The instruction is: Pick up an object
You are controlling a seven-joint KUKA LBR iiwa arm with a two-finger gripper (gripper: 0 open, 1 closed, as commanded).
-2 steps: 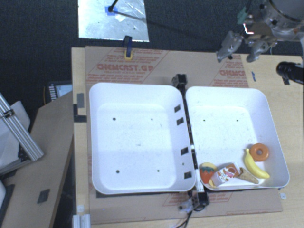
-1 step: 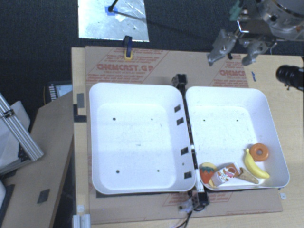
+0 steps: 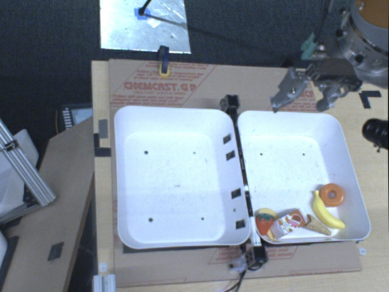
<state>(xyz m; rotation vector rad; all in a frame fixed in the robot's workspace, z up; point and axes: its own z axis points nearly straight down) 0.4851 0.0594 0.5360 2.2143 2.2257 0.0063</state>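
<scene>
Two white bins sit side by side on the worktop (image 3: 103,163). The left bin (image 3: 173,175) has bare floor showing; the right bin (image 3: 298,163) holds four things, all crowded into its near right corner: one banana (image 3: 326,212), one orange ring (image 3: 331,194) touching it, one red-and-white packet (image 3: 287,223), and one round orange-red toy (image 3: 265,220). The pincer (image 3: 309,93) hangs over the right bin's far edge, fingers spread apart (nothing between them), well apart from the pile.

Tool (image 3: 307,96) above the far edge of the right bin (image 3: 285,129), fingers spread, nothing between them. In that bin's near right corner: banana (image 3: 326,212), orange ring (image 3: 332,194), red-and-white packet (image 3: 287,224), small tomato-like piece (image 3: 265,220). Left bin (image 3: 127,163) alongside on the table (image 3: 73,157).
</scene>
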